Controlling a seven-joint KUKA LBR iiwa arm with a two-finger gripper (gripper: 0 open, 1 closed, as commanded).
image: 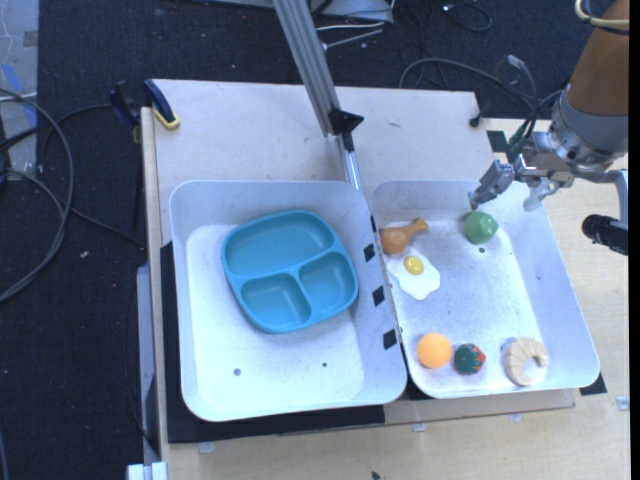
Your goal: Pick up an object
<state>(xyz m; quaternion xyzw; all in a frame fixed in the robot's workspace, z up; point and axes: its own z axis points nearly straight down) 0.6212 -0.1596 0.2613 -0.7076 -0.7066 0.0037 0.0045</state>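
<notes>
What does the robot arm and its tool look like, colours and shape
The arm is a thick round column with an orange-tan band above a grey wrist ring. Below it sits the tool, a grey metal block with two slim grey fingers. A thin cable loops near the arm's top.

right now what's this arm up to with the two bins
The arm reaches in from the right, with its gripper hovering over the far edge of the right bin, just beside a green ball. Nothing is between its fingers. Also in that bin lie a toy chicken drumstick, a fried egg, an orange ball, a dark green and red item and a croissant. The left bin holds a blue divided tray.
</notes>
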